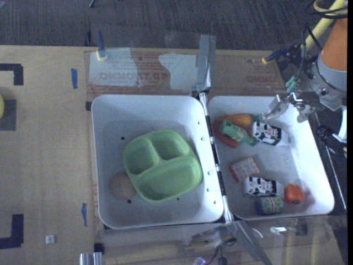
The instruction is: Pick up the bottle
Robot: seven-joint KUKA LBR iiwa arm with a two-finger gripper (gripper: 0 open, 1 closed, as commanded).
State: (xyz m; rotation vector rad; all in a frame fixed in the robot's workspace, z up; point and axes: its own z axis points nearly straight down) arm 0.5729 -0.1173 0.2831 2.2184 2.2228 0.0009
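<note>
The bottle [237, 132] is green and lies on its side in the right bin [309, 164], near that bin's far left corner. It rests across a red and orange toy vegetable [238, 120]. My gripper [288, 110] hangs over the bin's far right part, to the right of the bottle and apart from it. Its two fingers [274, 109] are spread open with nothing between them. A cow-patterned carton [267, 133] lies between the bottle and the gripper.
The right bin also holds a pink box [244, 168], a second cow-patterned carton [260, 186], a green can [269, 205] and a small orange fruit [294, 194]. In the left bin [105, 126] sit a green divided plate [162, 165] and a tan ball [121, 186].
</note>
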